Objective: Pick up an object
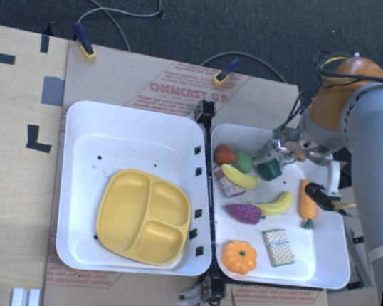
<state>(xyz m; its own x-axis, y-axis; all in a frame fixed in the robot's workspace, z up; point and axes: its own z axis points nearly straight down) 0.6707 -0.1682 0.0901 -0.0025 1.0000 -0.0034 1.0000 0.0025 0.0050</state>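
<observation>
Camera view. Two shallow white plastic bins stood side by side on a cardboard sheet (180,89) clamped to the bench. The left bin (86,132) held a yellow compartmented plastic tray (144,217), lying slightly tilted in the bin's lower half. The right bin (325,267) held the toy foods: a red tomato-like piece (225,154) and a green rounded piece (243,162) at the upper left, a yellow banana (238,177) just below them, a small printed packet (229,186) partly under that banana, a purple grape cluster (244,212) touching a second yellow banana (277,203), an orange carrot (308,202) near the right wall, a patterned rectangular box (278,247) and an orange pumpkin (240,256) toward the lower edge. The grey arm, with its orange band (345,90), reached in from the right. The two-finger gripper (274,157) sat low over the upper part of the right bin, just beside the green piece; a dark teal cup-like object (269,169) lay directly at its tip. Whether the gripper was parted or closed, or gripped that object, could not be told.
</observation>
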